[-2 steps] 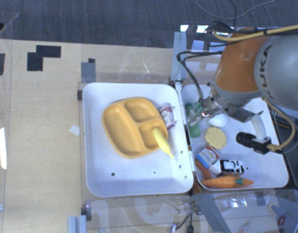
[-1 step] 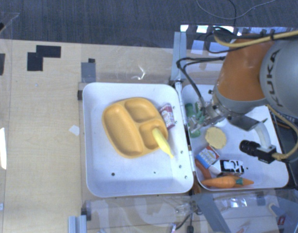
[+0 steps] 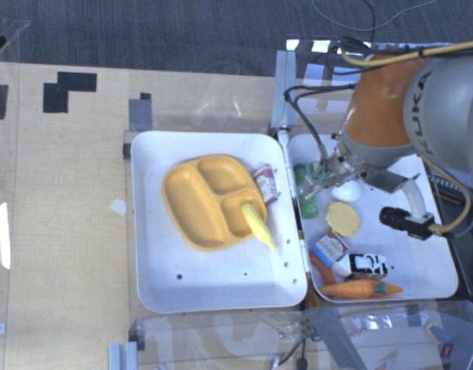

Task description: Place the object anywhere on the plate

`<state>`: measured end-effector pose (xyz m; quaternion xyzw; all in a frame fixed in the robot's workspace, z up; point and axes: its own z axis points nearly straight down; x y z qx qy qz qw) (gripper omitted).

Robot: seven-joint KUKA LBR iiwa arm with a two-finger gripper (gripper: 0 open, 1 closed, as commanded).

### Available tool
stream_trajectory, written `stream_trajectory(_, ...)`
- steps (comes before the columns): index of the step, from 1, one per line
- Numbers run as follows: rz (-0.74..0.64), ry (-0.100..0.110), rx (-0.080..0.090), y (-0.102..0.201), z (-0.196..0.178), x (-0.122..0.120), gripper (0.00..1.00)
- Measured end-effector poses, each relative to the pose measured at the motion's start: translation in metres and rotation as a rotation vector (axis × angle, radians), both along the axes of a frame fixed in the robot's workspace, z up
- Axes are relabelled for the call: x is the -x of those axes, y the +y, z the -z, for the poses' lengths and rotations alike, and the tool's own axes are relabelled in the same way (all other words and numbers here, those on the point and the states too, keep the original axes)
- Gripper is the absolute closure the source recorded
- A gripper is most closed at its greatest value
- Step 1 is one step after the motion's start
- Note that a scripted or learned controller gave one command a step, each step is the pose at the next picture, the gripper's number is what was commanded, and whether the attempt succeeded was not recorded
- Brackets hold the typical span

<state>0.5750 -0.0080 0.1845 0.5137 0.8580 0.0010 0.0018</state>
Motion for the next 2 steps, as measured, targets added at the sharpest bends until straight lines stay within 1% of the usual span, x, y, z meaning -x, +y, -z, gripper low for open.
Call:
stream_trajectory(1,-0.055,-0.001,-0.001,0.016,-0.041,0.036,1.0)
stream_trajectory(2,-0.168,-0.001,0.001,0.013,0.0,-0.047,1.0)
